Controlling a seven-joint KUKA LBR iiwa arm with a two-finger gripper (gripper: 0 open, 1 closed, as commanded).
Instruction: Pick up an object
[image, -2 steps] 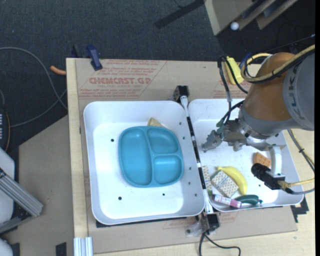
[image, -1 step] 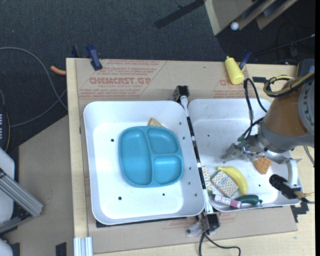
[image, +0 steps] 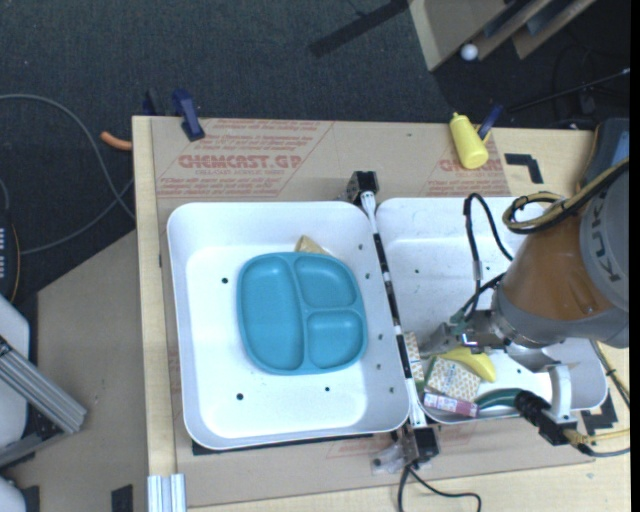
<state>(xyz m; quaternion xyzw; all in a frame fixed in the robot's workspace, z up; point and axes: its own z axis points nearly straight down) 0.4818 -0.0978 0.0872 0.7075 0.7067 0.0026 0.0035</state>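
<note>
Two white bins sit side by side on the desk (image: 300, 150). The left bin (image: 200, 330) holds one blue plate (image: 300, 312). In the right bin (image: 420, 250), the claw (image: 462, 338) hangs just above a banana (image: 478, 364), a patterned packet (image: 450, 380) and a green tool (image: 497, 403) clustered at the near edge. Whether the claw grips anything, I cannot tell.

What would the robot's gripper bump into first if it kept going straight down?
Probably the yellow banana-shaped toy, right under the gripper in the right bin. Depth is hard to judge here.
</note>
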